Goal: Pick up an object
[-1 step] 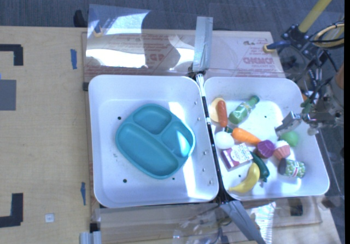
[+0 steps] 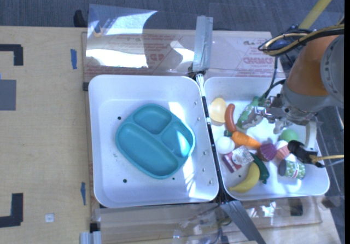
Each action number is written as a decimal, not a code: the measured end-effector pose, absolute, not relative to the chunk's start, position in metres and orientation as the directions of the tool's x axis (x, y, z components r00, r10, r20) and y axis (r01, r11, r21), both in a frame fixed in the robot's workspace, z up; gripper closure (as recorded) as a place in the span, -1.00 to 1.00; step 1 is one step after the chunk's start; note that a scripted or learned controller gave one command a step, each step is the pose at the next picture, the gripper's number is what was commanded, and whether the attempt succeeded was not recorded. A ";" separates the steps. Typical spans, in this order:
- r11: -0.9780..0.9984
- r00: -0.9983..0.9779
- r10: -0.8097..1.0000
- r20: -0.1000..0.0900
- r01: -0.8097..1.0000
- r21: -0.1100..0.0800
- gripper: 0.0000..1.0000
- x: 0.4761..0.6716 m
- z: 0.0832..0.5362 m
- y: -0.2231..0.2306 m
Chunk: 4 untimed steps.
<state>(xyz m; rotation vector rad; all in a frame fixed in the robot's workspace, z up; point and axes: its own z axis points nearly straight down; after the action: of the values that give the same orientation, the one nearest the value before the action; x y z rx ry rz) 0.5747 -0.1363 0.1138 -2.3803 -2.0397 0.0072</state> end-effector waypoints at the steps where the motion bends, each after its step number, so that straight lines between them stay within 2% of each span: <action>1: -0.065 0.065 0.998 -0.002 0.998 0.005 -1.00 0.569 0.087 -0.097; 2: -0.006 0.006 1.000 -0.001 1.000 0.005 -1.00 0.634 0.086 -0.094; 3: -0.004 0.004 1.000 -0.003 1.000 0.012 1.00 0.637 0.098 -0.094; 4: -0.004 0.004 1.000 -0.002 1.000 0.010 -1.00 0.636 0.097 -0.094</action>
<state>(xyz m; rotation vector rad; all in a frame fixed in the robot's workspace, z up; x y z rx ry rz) 0.6363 -0.0941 0.0973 -2.2319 -2.2237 -0.0089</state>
